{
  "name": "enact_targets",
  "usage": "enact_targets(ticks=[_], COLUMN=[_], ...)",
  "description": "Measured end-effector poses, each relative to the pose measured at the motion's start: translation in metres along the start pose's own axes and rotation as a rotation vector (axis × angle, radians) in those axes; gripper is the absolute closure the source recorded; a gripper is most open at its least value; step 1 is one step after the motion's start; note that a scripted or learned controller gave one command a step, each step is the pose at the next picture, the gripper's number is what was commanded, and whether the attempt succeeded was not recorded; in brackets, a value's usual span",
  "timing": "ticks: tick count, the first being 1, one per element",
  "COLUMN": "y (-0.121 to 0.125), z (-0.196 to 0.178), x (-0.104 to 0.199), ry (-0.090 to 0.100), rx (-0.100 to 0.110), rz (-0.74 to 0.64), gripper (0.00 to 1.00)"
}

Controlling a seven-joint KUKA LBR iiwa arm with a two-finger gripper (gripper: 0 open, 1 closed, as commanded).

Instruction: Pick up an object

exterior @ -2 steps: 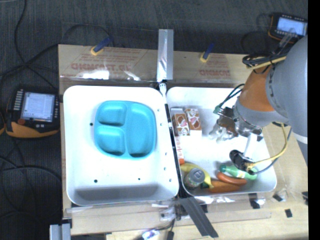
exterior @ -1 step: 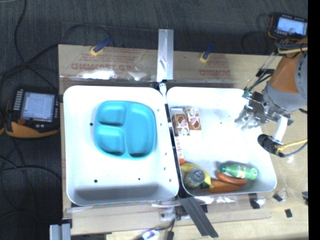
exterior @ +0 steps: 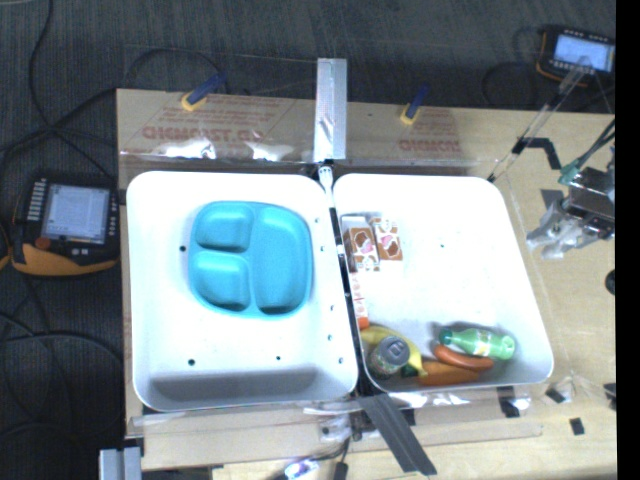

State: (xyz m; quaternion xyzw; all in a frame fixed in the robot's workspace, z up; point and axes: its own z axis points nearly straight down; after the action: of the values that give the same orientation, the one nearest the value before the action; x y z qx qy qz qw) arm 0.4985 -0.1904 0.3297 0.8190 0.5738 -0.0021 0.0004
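Observation:
The right bin (exterior: 470,258) holds several objects. A small brown and white carton (exterior: 372,243) lies at its upper left. Along its near wall are a green bottle (exterior: 478,343), an orange carrot (exterior: 455,371) just below the bottle, and a yellow item with a grey round cap (exterior: 390,353). A thin red-orange strip (exterior: 358,306) lies against the divider. My gripper (exterior: 558,233) hangs at the right, outside the right bin's far-right rim, well away from every object.
The left bin (exterior: 160,368) holds a blue divided plate (exterior: 250,258). A metal post (exterior: 330,108) stands behind the divider between the bins. A handheld screen (exterior: 70,216) lies left of the bench, and another (exterior: 580,53) sits at the upper right.

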Motion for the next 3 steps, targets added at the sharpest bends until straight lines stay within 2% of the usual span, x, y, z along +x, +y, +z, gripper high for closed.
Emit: enact_targets(ticks=[1, 2, 3], y=[-0.013, -0.025, -0.02], z=[0.079, 0.152, 0.069], x=[0.061, 0.024, 0.029], ry=[0.001, 0.003, 0.0], rx=[0.003, 0.004, 0.002], rz=[0.196, 0.041, 0.242], gripper=[1.0, 1.0, 1.0])
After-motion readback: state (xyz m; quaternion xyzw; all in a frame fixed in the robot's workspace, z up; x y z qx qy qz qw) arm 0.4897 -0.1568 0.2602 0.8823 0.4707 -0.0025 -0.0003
